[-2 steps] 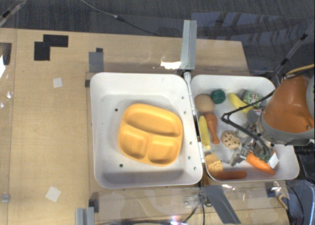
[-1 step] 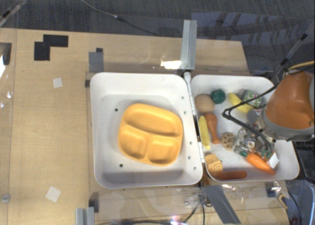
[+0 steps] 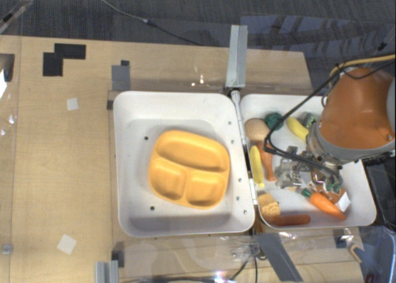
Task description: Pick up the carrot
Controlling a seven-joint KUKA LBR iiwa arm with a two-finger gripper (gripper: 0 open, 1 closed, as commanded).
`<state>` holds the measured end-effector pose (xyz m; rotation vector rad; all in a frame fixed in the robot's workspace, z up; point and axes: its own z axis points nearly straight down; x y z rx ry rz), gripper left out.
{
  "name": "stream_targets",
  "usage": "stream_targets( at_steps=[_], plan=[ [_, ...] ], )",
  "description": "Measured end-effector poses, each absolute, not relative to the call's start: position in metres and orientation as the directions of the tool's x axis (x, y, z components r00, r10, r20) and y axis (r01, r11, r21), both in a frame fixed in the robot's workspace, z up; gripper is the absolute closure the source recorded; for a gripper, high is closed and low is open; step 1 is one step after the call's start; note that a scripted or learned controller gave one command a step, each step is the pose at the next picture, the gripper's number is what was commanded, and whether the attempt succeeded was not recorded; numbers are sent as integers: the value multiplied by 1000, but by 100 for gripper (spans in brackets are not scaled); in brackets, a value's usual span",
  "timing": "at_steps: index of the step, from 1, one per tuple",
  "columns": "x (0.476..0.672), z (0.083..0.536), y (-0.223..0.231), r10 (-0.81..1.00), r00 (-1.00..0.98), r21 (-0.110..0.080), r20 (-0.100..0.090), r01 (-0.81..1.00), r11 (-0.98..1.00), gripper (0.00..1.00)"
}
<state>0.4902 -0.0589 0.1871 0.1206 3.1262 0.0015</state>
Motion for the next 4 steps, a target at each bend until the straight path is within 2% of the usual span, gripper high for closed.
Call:
stream_targets(
  at_steps=[1,2,3,4],
  plan=[
    [489,159,-133,-100,-995,-2,-8,-100,995,100],
    [513,190,-121,313,-950,2,-10,313,950,100],
    [569,186,-80,565,-825,4,-6,565,825,100],
    [611,193,-87,684,-729,6,-8,684,729,100]
  ],
)
